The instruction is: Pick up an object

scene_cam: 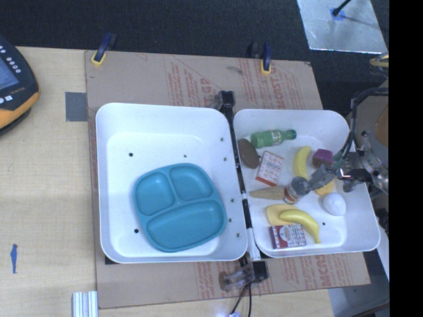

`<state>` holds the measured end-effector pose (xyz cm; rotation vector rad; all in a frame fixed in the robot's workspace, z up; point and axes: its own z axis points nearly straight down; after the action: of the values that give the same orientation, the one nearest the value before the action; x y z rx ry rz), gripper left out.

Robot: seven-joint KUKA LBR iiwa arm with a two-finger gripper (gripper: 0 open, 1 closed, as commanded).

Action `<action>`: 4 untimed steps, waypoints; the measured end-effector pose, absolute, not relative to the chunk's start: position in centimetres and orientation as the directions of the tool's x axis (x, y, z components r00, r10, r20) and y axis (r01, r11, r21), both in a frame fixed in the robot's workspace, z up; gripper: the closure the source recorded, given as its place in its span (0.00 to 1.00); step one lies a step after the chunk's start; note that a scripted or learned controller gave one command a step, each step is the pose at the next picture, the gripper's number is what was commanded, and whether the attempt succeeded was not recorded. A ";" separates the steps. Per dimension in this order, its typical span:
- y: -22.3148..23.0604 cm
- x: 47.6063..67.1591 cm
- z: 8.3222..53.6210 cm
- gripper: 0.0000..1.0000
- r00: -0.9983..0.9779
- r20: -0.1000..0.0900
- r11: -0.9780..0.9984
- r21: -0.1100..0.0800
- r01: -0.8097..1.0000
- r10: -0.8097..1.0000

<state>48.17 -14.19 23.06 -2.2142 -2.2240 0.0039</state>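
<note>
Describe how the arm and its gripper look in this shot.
The arm enters from the right side of the camera view above the right bin. What shows of it is mostly dark grey and black hardware with lighter metallic parts near the wrist. The gripper looks like a slim grey metal piece ending in a darker rounded tip. Details are blurred; I can make out no markings.

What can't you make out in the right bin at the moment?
- Gripper: finger state too blurred to tell in the camera view.
- Small jar-like item at its tip: too small to identify; contact unclear.
- Purple object: partly hidden by the arm.
- Small carton: label unreadable.
</note>
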 end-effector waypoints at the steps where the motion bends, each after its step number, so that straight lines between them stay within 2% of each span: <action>1: -16.6 54.8 10.7 0.00 -0.008 -0.001 0.008 -0.003 1.000 1.000; 2: -12.8 65.4 9.0 0.00 -0.018 0.001 0.018 -0.031 0.999 1.000; 3: -9.8 58.5 9.1 0.00 -0.004 0.002 0.004 -0.010 1.000 1.000; 4: -15.1 49.4 9.1 0.00 0.003 0.001 -0.003 -0.010 1.000 1.000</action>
<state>49.42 -15.06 9.12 -2.2194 -2.2126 0.0105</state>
